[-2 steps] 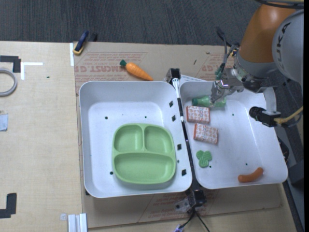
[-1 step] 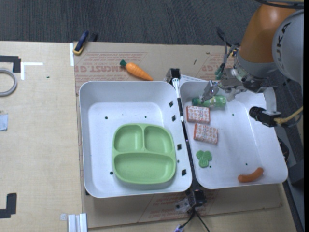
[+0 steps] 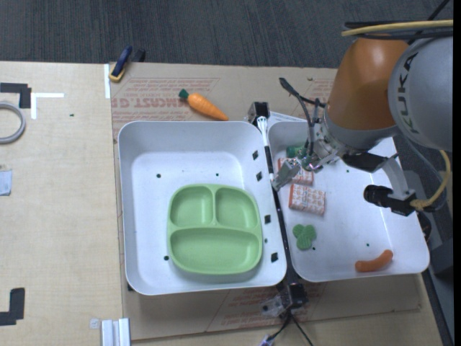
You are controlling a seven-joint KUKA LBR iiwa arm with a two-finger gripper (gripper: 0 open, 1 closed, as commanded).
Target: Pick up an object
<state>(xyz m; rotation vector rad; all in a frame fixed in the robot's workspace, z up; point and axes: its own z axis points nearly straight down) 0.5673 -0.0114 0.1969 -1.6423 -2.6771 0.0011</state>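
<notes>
My gripper [image 3: 297, 169] is low over the upper left part of the right bin [image 3: 403, 254], close to the wall shared with the left bin. Just below it lies a pink and white checked block [image 3: 308, 200], flat on the bin floor. A small green piece [image 3: 294, 151] sits right above the gripper, partly hidden by it. Further toward the front are a green leafy toy [image 3: 305, 236] and an orange sausage-shaped toy [image 3: 374, 261]. The arm's orange band and grey wrist cover the bin's back right part.
The left bin [image 3: 137, 157] holds a light green divided plate [image 3: 215, 229]. A toy carrot [image 3: 204, 105] lies on the cardboard behind that bin. A black cylindrical piece [image 3: 385, 197] sticks out over the right bin below the wrist.
</notes>
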